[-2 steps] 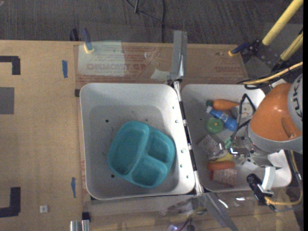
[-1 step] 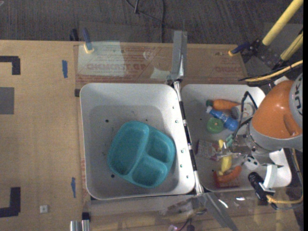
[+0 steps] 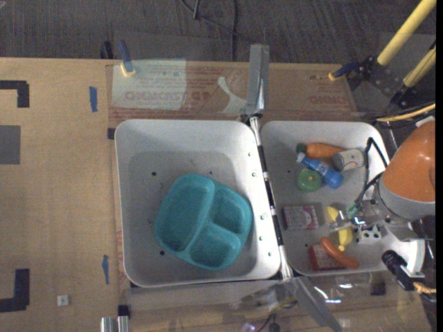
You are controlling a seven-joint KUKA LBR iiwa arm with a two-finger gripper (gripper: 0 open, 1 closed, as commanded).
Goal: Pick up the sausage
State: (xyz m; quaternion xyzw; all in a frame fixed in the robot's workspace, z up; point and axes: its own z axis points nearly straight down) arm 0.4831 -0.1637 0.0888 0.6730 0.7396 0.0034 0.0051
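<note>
Sausage [image 3: 339, 252] lies in right bin [image 3: 291, 140], near front right corner, resting slantwise across small red packet [image 3: 320, 259]. Hand [image 3: 361, 225] hovers just above and right of it, beside yellow piece [image 3: 342, 237]; cannot tell if open or closed. Orange-banded arm [image 3: 412, 175] reaches in from right. Also in right bin: red-and-white box [image 3: 300, 217], green disc [image 3: 310, 180], blue bottle [image 3: 322, 169], carrot [image 3: 323, 150], grey can [image 3: 347, 160]. Left bin [image 3: 138, 144] holds teal divided tray [image 3: 203, 220]. Both bins sit on tabletop [image 3: 55, 206].
</note>
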